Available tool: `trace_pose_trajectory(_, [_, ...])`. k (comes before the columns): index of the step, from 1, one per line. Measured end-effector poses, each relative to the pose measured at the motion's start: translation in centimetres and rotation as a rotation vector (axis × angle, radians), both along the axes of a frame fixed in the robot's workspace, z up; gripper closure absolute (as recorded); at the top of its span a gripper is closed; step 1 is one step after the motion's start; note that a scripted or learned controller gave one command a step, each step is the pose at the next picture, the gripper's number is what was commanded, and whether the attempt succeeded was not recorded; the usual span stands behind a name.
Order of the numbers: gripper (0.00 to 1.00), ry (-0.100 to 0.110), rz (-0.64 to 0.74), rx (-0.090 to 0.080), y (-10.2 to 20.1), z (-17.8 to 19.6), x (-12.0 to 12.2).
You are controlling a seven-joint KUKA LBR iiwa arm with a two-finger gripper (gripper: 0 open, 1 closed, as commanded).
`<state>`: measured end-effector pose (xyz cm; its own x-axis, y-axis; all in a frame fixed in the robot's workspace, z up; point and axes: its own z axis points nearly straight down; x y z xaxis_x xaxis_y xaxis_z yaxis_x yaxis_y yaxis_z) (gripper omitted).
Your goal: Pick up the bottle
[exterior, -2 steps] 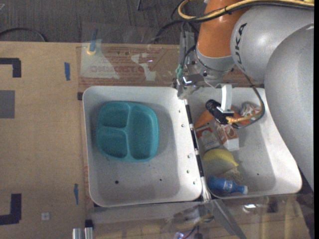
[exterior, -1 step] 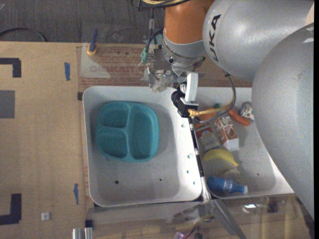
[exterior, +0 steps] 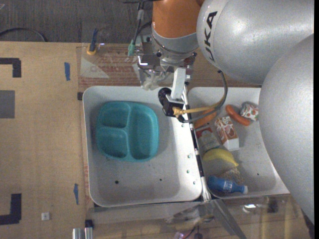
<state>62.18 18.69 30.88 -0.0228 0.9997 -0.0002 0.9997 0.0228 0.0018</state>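
The step in hand is the approach, and by my judgement it has hardly begun: the claw (exterior: 149, 78) hangs over the far rim of the left bin (exterior: 139, 179), while the bottle (exterior: 227, 186) lies in the right bin (exterior: 260, 167). It is a blue bottle with a pale label, on its side in the near corner, close against the wall that divides the two bins. Whether the claw is open or closed I cannot tell from this slant, nor can I make out anything held in it. The next move calls for a long carry across the dividing wall and toward the near edge, then a descent with the claw turned across the bottle's body rather than along it (a round thing lying flat is apt to roll away if nudged from one side). Clutter will hamper that: a yellow banana (exterior: 220, 157) lies just beside the bottle on its far side, a small red and white carton (exterior: 227, 132) sits beyond that, and an orange carrot (exterior: 237, 115) lies farther back. The wall leaves little room on the bottle's other side. A teal divided plate (exterior: 127, 131) rests in the left bin, well apart from all this, and the brown desk (exterior: 40, 133) around the bins plays no part.
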Motion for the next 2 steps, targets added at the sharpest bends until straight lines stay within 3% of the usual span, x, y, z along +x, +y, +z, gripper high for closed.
trace_pose_trajectory(2, [1.00,-0.005,0.007,-0.002,0.4,2.1,0.1])
